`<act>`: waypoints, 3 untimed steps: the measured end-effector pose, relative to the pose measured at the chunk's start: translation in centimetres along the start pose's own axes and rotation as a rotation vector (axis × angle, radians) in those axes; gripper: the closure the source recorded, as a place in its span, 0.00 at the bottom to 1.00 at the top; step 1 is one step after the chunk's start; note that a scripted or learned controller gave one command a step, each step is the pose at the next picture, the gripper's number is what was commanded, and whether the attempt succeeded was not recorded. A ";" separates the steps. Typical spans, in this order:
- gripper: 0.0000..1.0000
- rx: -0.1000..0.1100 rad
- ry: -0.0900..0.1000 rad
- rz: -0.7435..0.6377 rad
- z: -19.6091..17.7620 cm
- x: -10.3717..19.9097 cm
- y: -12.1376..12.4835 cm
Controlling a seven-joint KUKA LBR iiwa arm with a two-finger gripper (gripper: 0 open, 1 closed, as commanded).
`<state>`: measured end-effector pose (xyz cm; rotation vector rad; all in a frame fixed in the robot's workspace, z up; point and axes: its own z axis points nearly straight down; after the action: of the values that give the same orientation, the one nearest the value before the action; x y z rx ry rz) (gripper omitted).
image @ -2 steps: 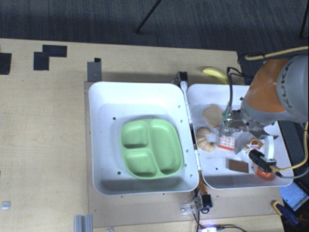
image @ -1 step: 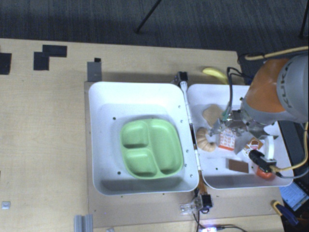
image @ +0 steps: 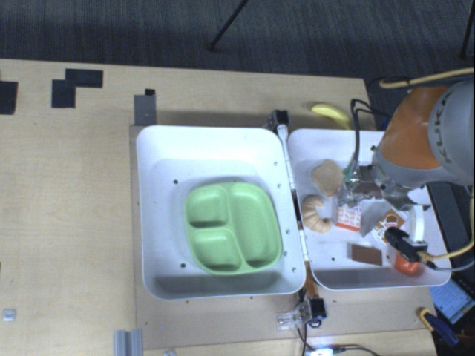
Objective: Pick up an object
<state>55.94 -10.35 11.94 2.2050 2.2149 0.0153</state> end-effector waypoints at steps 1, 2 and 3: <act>0.00 0.000 0.000 -0.001 0.0 0.0 0.0; 0.00 -0.001 0.000 0.001 2.7 1.8 3.7; 1.00 -0.008 -0.002 -0.002 1.6 1.8 3.9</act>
<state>59.85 -8.49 10.42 2.1979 2.2121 0.0221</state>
